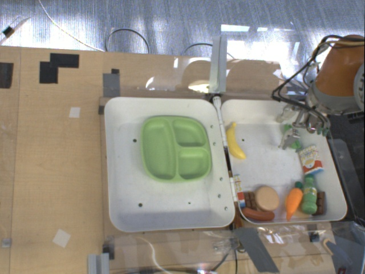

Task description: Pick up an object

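wooden benchtop (51, 170) carried two white bins. gripper (292, 137) hovered over the right bin (268, 153), just above a small carton (310, 158); jaw state couldn't be told. light, stiff carton, likely best pinched across its narrow sides.

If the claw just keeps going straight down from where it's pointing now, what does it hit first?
Probably the bare white floor of the right-hand bin. The claw hangs over the bin's upper right part, with the small red-and-white carton just below it in the view. Depth is unclear, so it might clip that carton.
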Tool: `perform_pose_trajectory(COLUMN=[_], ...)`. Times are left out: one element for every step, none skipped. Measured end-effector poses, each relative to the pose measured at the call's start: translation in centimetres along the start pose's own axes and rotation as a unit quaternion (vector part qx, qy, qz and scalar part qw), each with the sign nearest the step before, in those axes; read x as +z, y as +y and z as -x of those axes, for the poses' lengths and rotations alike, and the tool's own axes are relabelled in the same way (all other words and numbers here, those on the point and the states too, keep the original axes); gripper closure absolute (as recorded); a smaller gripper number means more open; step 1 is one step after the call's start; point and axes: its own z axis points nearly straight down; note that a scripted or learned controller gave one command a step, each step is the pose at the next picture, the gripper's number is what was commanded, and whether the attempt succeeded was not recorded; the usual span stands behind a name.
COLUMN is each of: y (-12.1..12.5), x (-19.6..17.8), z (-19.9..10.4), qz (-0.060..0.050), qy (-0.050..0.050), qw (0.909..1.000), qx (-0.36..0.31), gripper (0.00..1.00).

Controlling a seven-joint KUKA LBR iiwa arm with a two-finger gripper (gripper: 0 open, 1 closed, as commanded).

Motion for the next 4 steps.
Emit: perform_pose_trajectory(y=[0.2,0.4,3.1,3.1], x=[1.2,-0.4,-10.3,-9.9], z=[0.7,1.3,-1.6,-1.8], qz=[-0.001,-0.001,0.000,0.000], qy=[0.008,-0.004,-0.002,0.001], qw=[0.9996,0.9997,0.9954,0.9954], qx=[0.025,0.024,0.096,0.096], gripper=[0.00,1.00,1.00,0.00])
